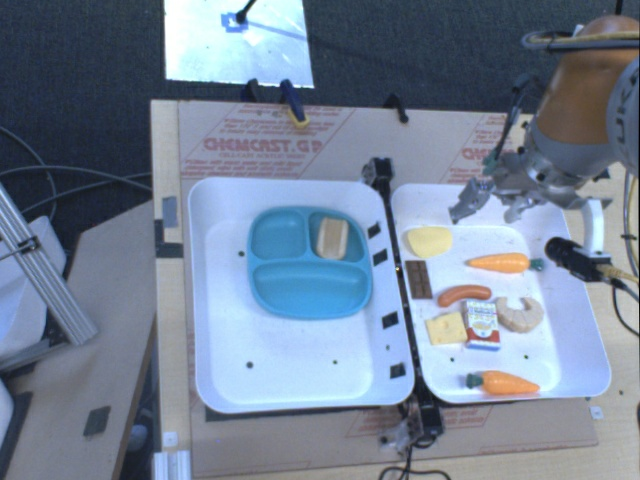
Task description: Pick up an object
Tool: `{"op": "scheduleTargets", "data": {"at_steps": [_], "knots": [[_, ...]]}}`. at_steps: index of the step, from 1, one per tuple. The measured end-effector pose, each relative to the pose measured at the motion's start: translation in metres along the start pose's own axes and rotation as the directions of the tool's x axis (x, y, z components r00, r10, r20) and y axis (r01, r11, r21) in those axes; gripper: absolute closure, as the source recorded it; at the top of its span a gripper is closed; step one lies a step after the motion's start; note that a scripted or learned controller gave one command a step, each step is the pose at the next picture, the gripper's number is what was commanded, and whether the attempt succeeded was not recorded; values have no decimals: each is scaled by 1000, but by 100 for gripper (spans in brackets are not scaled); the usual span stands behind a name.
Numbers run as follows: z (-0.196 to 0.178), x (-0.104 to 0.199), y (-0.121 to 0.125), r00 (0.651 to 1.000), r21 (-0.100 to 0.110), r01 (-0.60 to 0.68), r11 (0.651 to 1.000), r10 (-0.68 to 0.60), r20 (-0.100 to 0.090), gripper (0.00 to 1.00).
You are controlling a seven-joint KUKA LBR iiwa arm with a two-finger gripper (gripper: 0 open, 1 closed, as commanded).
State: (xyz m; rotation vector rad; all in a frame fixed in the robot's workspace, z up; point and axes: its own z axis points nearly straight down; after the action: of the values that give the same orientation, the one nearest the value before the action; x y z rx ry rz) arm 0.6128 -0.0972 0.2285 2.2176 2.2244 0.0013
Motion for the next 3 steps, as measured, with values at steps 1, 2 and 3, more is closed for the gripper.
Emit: {"op": "scheduleTargets", "data": {"at_steps": [1, 2, 3], "knots": [[42, 2, -1, 1000, 2, -1, 1000, 1, 0, 0], [89, 10, 5, 1000, 3, 2, 1000, -2, 0, 0], [140, 10, 5, 1000, 1, -1, 1000, 1, 0, 0]]}}
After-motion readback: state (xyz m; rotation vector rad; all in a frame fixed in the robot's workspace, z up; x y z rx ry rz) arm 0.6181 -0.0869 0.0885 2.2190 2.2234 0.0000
